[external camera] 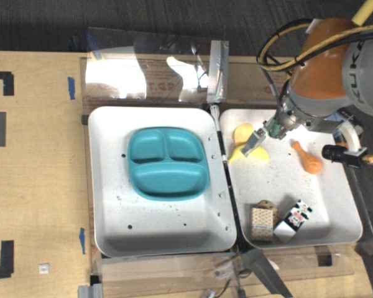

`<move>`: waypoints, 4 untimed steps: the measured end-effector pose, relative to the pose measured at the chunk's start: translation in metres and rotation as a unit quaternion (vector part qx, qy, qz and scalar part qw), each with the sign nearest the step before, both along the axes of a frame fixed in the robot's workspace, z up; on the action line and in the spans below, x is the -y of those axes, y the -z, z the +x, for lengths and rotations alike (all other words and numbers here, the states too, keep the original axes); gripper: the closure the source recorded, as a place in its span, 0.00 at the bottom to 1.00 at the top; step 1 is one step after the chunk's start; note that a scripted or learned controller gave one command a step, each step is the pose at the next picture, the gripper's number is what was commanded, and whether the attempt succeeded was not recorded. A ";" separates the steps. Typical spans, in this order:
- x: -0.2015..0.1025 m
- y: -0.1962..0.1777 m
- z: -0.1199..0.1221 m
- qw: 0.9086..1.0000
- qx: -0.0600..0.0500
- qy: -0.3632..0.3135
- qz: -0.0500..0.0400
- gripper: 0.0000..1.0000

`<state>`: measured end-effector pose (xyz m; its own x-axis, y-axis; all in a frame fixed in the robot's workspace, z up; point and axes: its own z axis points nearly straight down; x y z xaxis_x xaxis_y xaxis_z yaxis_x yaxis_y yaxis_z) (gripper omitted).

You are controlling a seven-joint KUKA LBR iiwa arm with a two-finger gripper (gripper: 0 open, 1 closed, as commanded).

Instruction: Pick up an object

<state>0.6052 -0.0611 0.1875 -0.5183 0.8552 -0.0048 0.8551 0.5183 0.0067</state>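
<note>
Yellow piece (247, 144) under gripper (253, 143), right bin (336, 228): reach step, nothing lifted.

Camera view: grey arm (326, 67) in from right, wrist low over right bin's far left corner, near the divider. Fingers angled down-left onto the yellow piece, tips touching or just above it; spread too small and blurred to judge, cannot tell wide or narrow, no grasp confirmed. Orange carrot-like toy (308, 158) close by to the right, apart from gripper. Tan block (263, 220) and black-and-white box (296, 216) near front wall, side by side, well clear. Left bin (105, 228) with teal divided plate (168, 162), untouched. Judged next: settle tips around the yellow piece, close, raise straight up; risk of slip against bin wall.
</note>
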 end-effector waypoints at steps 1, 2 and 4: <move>0.006 -0.026 0.013 0.994 -0.001 -0.108 -0.001 0.00; 0.023 0.003 0.037 1.000 -0.002 0.008 0.000 0.00; 0.035 0.079 0.037 0.994 0.000 0.113 0.001 1.00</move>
